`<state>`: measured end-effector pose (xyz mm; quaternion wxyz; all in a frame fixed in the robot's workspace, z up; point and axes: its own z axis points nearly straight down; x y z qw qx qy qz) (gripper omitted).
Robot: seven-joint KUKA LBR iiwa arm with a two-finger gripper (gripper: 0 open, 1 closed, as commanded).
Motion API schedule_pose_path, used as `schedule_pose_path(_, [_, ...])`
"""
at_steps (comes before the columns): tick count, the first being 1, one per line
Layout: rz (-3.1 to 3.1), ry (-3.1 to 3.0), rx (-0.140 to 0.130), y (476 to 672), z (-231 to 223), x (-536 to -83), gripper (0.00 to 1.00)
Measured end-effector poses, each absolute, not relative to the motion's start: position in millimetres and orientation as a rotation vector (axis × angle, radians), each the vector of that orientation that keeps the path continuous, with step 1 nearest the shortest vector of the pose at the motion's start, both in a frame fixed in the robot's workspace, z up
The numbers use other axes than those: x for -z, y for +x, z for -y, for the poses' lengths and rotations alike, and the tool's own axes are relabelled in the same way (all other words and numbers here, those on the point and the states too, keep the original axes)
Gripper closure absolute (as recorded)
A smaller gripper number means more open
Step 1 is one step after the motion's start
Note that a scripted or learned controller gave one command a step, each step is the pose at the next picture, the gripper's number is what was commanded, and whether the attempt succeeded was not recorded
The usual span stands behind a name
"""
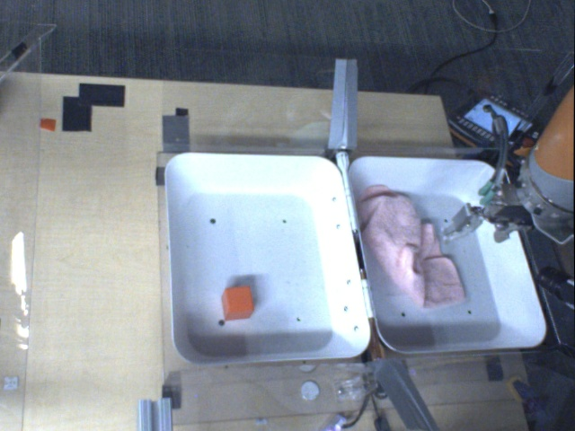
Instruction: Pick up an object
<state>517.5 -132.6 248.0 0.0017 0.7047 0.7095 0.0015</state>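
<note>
Two shallow white plastic bins sit side by side on a pale wooden bench (90,268), parted by a grey metal divider rail (344,106) that runs up past their top edges. The left bin (193,241) holds a small orange cube (238,303) near its lower left, well apart from everything else, with nothing around it. The right bin (512,285) holds a crumpled pink cloth (404,245) lying against the bin's left wall; its long axis runs from the upper left down toward the lower right, ending in a folded flap. The grey arm with its orange band (552,151) reaches in from the right, and its two-finger gripper (467,218) hangs over the right bin just beside the cloth's right edge. Whether its fingers are spread or pressed together cannot be told. Black tape marks (90,104) lie on the bench at upper left.
</note>
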Motion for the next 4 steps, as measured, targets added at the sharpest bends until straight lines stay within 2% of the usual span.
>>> schedule_pose_path(1, [-2.241, 2.198, -0.004, 544.6, 123.4, -126.5, 0.00])
schedule_pose_path(2, [-2.327, 2.083, -0.018, 548.2, 107.4, -94.4, 0.00])
schedule_pose_path(3, [-2.184, 2.236, -0.022, 605.2, 111.4, -94.2, 0.00])
schedule_pose_path(4, [-2.340, 2.071, -0.016, 646.7, 163.0, -94.2, 0.00])
